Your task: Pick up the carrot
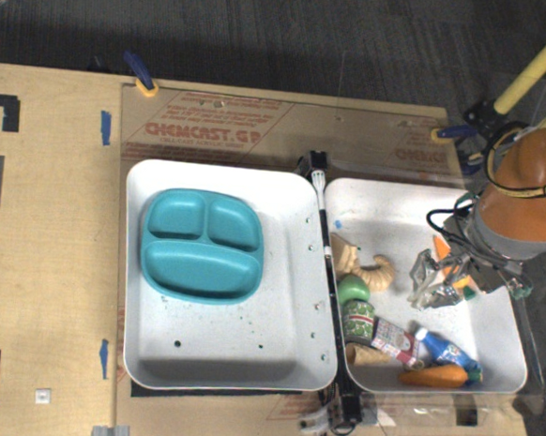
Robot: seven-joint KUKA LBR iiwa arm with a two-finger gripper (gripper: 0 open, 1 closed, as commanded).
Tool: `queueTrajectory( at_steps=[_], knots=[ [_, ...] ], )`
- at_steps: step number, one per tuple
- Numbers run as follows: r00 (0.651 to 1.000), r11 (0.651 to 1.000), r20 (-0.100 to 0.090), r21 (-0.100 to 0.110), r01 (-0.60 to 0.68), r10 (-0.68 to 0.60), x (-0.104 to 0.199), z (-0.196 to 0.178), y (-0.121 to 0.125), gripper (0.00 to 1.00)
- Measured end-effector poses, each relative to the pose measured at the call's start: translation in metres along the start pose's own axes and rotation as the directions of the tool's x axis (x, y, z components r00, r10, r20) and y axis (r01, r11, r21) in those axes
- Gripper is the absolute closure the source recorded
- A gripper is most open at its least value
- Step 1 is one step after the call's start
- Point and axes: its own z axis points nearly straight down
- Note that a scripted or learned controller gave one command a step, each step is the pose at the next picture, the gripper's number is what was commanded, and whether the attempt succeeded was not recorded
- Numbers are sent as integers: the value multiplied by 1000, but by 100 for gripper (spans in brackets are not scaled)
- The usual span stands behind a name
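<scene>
While the carrot (437, 375) lies untouched along the near wall of the right bin (505, 325), close to its right corner, the pick looks not yet begun. Just left of it sit a blue-capped tube (444, 351), a green bottle (359, 315) and some tan pieces (367, 273). Farther back the gripper (439, 280) hangs over the bin's middle, well apart from the carrot; clutter there blurs it, so I cannot tell its state. The left bin (244, 351) holds a teal tray (201, 245).

Carrot (435, 375): you are finding it lying against the right bin's near wall (448, 389), blue tube (446, 351) and packet (390, 341) crowding it from behind. Bare bin floor (385, 226) is lying open farther back.
</scene>
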Motion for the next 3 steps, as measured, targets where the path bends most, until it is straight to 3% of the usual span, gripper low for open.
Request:
queueTrajectory(
  at_steps=[1,2,3],
  knots=[
    [850,850,1,7,527,-527,49,38,-58,100],
    [852,852,8,14,523,-523,45,26,-59,100],
    [871,871,4,7,492,-492,-47,39,-57,100]
  ],
)
